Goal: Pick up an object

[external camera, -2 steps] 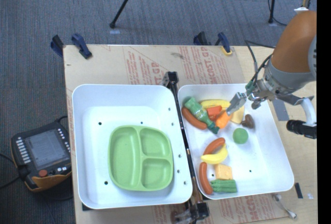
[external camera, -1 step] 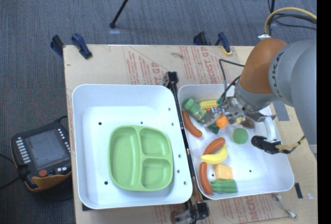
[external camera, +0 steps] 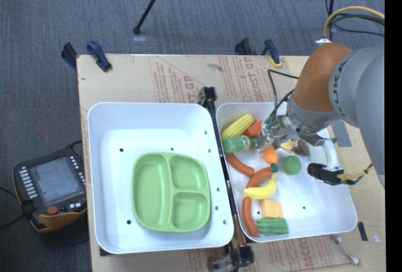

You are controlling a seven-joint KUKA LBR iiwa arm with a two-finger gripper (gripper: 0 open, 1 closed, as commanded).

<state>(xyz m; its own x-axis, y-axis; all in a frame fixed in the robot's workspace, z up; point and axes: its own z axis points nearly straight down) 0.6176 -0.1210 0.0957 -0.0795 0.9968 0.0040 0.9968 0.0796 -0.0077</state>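
From above we see the gripper (external camera: 271, 137) lowered into the right bin (external camera: 339, 211), among crowded toy food; it hangs just beside the small orange piece (external camera: 270, 155) and near the corn cob (external camera: 237, 126), presumably picking a target; its opening we cannot tell; the green divided plate (external camera: 171, 191) lies in the left bin (external camera: 107, 139), likely awaiting items.
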